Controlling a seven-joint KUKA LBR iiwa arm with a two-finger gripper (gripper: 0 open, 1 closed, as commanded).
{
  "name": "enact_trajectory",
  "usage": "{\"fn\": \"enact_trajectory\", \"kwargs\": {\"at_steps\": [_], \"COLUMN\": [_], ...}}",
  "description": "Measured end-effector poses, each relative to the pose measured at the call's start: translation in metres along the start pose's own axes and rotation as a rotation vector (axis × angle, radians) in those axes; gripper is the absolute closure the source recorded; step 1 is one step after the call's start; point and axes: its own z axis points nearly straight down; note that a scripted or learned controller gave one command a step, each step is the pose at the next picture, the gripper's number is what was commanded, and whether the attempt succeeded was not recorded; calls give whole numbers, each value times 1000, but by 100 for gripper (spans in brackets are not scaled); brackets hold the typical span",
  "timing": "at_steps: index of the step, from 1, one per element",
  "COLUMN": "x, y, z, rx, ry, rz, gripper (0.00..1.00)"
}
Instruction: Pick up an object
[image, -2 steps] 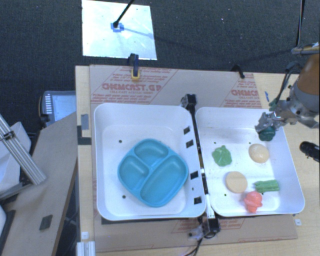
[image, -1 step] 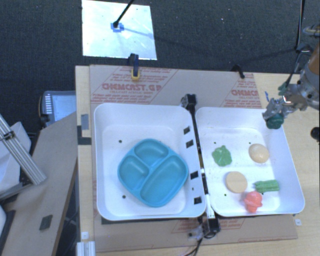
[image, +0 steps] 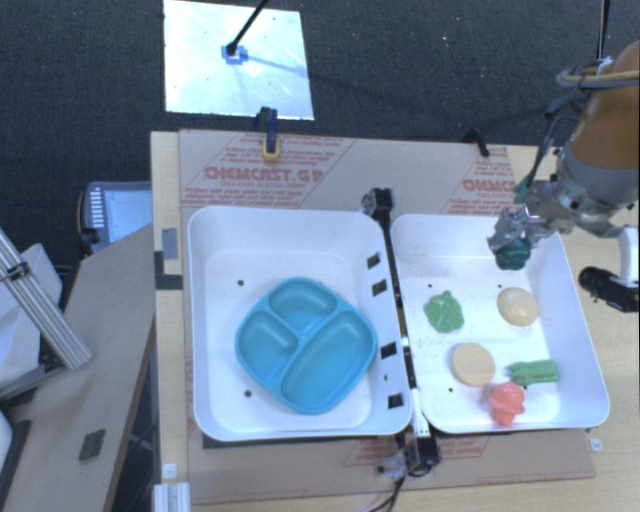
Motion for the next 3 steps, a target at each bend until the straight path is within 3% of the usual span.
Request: {"fn": "enact_trajectory", "kwargs": {"at_steps": [3], "x": [177], "y": [-20], "z": [34], "rx": [0], "ry": [1], "rz": [-2], "gripper": [100]}}
